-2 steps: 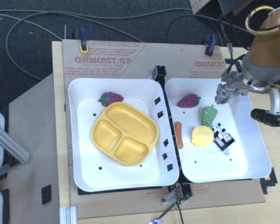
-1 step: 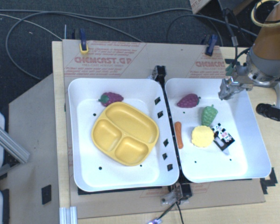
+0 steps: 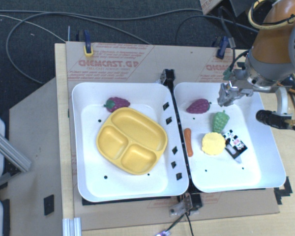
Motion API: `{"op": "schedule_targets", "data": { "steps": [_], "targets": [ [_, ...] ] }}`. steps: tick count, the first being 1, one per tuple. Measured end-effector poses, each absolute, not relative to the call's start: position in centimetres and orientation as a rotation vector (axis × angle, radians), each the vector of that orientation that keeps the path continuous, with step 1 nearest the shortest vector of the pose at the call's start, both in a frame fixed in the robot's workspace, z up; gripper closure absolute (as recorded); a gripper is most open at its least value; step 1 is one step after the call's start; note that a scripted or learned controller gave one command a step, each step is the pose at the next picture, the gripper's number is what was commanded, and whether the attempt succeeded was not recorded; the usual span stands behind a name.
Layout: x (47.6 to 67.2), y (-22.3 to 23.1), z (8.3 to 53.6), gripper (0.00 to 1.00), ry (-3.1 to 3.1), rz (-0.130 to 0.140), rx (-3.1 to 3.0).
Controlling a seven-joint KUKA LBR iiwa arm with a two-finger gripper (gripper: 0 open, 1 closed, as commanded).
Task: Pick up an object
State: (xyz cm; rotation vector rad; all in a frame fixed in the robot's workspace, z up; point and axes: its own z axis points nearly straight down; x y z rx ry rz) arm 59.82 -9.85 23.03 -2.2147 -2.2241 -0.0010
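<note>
Grey arm (image 3: 273, 38) reaching in from the right, orange band above wrist, tool (image 3: 226, 98) pointing down — hanging low

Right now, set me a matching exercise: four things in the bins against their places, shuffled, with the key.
Things:
1. yellow divided plate
2. carrot
3. green toy
4. grape bunch

Places:
A. right bin, along its left wall
B. left bin, far end, beside the plate
C. left bin, middle
D. right bin, just below the gripper

Pairs: 1-C, 2-A, 3-D, 4-B

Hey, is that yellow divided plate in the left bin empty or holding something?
Empty. The yellow plate shows three bare compartments; the purple grapes lie beside it on the bin floor.
</note>
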Motion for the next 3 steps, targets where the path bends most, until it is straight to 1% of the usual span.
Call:
{"op": "schedule_targets", "data": {
  "steps": [1, 2, 3],
  "targets": [
    [58.5, -5.3, 23.4, 1.00, -2.224, 0.000, -2.214],
    [58.3, -0.6, 24.1, 1.00, -2.226, -0.002, -2.215],
    [58.4, 4.4, 23.5, 1.00, -2.225, 0.001, -2.214]
  ]
}}
